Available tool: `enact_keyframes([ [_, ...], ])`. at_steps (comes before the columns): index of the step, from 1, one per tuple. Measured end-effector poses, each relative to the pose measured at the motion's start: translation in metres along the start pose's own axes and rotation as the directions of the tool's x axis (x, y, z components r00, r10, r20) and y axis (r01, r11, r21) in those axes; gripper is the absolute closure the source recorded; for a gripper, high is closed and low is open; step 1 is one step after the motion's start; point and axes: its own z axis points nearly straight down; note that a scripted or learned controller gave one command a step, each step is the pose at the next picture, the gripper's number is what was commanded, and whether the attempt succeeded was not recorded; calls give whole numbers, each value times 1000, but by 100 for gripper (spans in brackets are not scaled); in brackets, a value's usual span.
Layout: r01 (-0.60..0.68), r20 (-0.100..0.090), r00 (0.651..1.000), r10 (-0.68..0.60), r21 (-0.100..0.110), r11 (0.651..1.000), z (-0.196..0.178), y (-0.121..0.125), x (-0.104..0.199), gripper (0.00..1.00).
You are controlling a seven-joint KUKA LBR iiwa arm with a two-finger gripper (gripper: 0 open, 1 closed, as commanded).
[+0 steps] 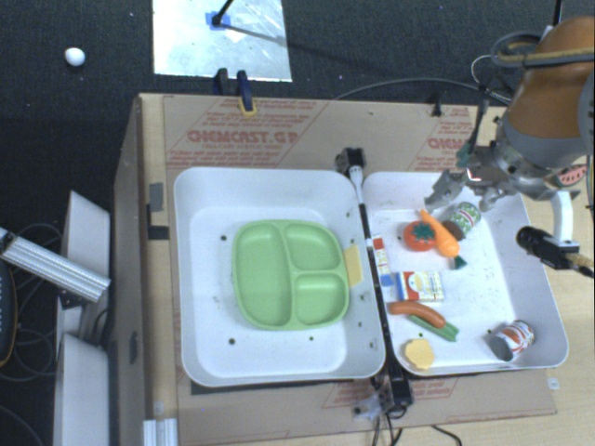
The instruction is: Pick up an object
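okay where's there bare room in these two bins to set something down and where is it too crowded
Bare floor rings the green divided plate in the left bin, widest along its left wall. In the right bin, a free strip runs between the milk carton and the tipped can. It is crowded near the divider, around the tomato and carrot.

Right bin (535, 291): toys crowd its left half (carrot (439, 232), tomato (419, 236), box (423, 286)); bare floor lies right of them. A can (512, 338) occupies the near right corner.
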Motion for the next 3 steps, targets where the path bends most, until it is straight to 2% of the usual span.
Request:
enact_keyframes([
  [1,1,0,1000,-1,0,1000,162,67,-8,0],
  [2,-2,0,1000,2,0,1000,161,42,-12,0],
  [3,-1,0,1000,1,-3,1000,150,43,-12,100],
])
